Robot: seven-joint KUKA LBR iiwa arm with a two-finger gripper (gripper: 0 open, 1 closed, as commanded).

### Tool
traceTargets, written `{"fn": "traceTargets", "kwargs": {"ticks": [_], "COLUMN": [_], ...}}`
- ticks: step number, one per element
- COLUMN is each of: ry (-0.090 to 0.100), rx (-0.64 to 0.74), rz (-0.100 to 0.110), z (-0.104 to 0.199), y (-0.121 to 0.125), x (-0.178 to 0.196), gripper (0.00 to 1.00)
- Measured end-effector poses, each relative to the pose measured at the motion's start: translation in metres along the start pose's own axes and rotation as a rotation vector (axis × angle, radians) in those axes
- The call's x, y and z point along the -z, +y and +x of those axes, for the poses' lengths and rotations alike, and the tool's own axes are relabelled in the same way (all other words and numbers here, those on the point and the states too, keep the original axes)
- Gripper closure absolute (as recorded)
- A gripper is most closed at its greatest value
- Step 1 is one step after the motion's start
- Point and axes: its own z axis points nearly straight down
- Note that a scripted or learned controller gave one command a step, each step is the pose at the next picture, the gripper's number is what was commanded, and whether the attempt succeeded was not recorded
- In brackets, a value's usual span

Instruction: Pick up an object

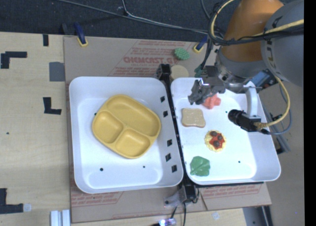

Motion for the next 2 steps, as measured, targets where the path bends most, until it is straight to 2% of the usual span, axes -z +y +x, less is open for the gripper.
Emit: {"fn": "traceTargets", "kwargs": {"ticks": [2], "ry": [0.0], "rx": [0.0], "rz": [0.0], "z": [0.091], "y": [-0.031], "x": [-0.033], "gripper": [1.0]}}
